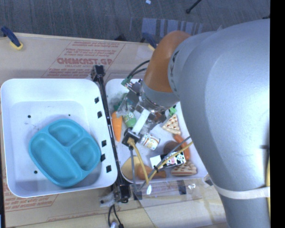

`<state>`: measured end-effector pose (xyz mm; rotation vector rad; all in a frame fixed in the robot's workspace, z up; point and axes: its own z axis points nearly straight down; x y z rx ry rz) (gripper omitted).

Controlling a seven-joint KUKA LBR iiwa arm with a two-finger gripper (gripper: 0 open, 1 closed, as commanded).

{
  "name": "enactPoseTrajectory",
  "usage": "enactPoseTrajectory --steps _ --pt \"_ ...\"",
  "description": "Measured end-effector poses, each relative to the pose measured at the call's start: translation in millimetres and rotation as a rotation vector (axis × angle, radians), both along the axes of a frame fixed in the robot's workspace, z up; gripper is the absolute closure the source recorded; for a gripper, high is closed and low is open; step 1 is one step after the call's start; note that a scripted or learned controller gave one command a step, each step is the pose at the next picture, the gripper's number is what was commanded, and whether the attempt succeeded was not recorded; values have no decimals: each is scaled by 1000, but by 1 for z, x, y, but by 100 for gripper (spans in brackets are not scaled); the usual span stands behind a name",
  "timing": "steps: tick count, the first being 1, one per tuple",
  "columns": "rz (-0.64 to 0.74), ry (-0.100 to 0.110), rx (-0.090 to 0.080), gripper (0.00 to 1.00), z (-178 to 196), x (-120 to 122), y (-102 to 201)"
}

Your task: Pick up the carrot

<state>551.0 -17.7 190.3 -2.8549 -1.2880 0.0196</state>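
A big white plastic bin [9, 127] sits on the left, and inside it lies a blue plastic plate with three hollows [64, 151], near the front. In the white bin on the right [115, 85] there is a small triangle waffle toy [171, 125], a little can with a pale label [149, 141] lying on its side, a black and white spotted box [173, 159] and a brown flat toy slice [184, 169]. Both bins rest on a sheet of brown cardboard with red print [80, 56], and a blue and yellow clamp [12, 38] grips its far left corner.
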Motion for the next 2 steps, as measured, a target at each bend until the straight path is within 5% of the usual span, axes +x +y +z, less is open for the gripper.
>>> enactPoseTrajectory --steps 1,2 --pt "-144 -9 -3 0 -61 -3 -81" --pt "-227 -7 -1 0 3 -12 -21"
